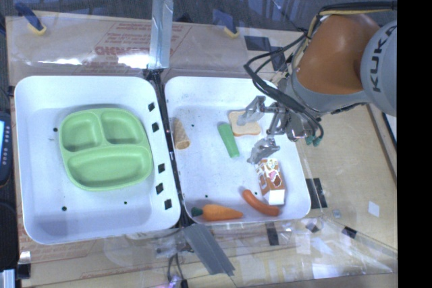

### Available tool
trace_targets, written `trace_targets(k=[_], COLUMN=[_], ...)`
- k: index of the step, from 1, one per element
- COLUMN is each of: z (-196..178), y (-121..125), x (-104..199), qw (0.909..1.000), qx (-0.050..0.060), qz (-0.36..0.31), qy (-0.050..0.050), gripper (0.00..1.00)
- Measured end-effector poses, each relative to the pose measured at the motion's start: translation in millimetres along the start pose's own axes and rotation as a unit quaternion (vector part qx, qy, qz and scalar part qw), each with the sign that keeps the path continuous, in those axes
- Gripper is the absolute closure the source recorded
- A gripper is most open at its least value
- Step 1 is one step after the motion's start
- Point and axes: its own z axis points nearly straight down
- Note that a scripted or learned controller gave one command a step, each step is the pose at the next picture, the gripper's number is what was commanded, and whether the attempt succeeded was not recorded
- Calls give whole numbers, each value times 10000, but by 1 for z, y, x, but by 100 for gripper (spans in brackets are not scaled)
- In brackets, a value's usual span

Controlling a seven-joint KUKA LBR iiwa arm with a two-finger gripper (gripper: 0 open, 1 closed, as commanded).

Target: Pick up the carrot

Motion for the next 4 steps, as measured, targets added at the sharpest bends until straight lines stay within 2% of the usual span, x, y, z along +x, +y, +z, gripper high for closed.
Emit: trace_targets(k=[1,2,3,4], z=[122,111,38,20], y=[1,3,63,136], x=[-26,-28,-37,-69], qw=[9876,9869,8886,8806], qx=[-6,-4,6,-8], qz=[-1568,-1611,-4587,-4739], qy=[-1,-16,-27,-25], gripper=[0,100,100,100])
